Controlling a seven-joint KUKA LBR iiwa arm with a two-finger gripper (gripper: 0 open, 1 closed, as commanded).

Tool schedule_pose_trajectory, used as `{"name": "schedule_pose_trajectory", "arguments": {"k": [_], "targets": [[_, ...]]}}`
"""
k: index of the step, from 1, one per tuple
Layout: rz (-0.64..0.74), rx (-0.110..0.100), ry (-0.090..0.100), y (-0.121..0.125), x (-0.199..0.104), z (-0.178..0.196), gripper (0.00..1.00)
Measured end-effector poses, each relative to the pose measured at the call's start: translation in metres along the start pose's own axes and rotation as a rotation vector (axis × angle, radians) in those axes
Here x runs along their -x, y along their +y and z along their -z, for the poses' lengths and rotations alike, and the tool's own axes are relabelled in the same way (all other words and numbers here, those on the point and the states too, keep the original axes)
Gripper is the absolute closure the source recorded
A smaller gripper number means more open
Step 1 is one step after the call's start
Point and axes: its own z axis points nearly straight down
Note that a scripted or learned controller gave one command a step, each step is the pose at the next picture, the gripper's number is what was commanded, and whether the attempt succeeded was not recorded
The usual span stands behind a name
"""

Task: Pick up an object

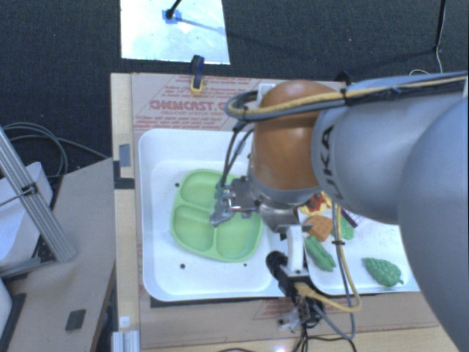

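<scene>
So from the overhead camera: the arm [381, 152] comes in from the right and its bulk covers most of the seam between the two white bins. The gripper [229, 210] hangs over the left bin [157, 196], right above the green divided plate [212, 226], close to that plate's middle ridges. I honestly cannot tell how far open the claw is or whether anything sits in it; the metal bits blur together against the plate, and nothing looks lifted.

The plate lies flat toward the middle of the left bin, a bit nearer its right wall and front edge. The right bin [396, 281] holds the smaller stuff: a bumpy green toy [382, 270] near its front edge, a long green piece [319, 254] just beside the dividing wall, and something orange [320, 227] behind that, partly under the wrist.

If the plate is the target, my take is that it's a tricky pick. It's wide, shallow and flat, so closing down on the middle will likely just skate off. I'd aim to straddle one of the raised dividers or the outer rim, go down slow until there's contact, then close and lift straight up without dragging it against the bin wall. Check that it actually leaves the bin floor before calling it a grasp. The loose cables [322, 299] hanging near the front edge look like a snag risk too.
</scene>
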Motion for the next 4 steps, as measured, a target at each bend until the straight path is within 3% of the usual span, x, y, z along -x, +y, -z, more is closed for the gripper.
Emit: {"name": "schedule_pose_trajectory", "arguments": {"k": [1, 2, 3, 4], "targets": [[0.005, -0.002, 0.001, 0.062, 0.010, -0.139, 0.00], [0.012, 0.011, 0.006, 0.078, -0.034, -0.065, 0.00], [0.007, 0.005, 0.003, 0.077, -0.032, -0.069, 0.00], [0.009, 0.006, 0.004, 0.077, -0.032, -0.058, 1.00]]}}
